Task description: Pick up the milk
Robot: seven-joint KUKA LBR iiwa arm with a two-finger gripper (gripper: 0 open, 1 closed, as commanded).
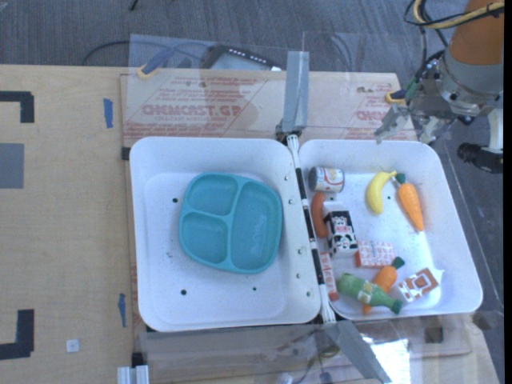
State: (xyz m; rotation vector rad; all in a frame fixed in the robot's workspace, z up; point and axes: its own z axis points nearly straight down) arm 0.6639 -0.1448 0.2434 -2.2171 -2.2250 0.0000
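Two white bins are seen side by side at the centre of the frame: the left bin [152, 214] is taken up by a teal divided plate [232, 222], and the right bin [456, 238] holds the clutter. The arm [480, 30] is found at the upper right, and its gripper [406, 122] is poised over the right bin's far rim with fingers spread and nothing between them. The task is judged barely begun; descent and grasp remain. The milk [342, 232], a cow-patterned carton, lies near the divider, hemmed by a sausage [319, 214] just beside it, a can [328, 180] above and a pink packet [374, 254] alongside. A banana [378, 191], carrot [411, 204] and green bottle [366, 291] are set further off.
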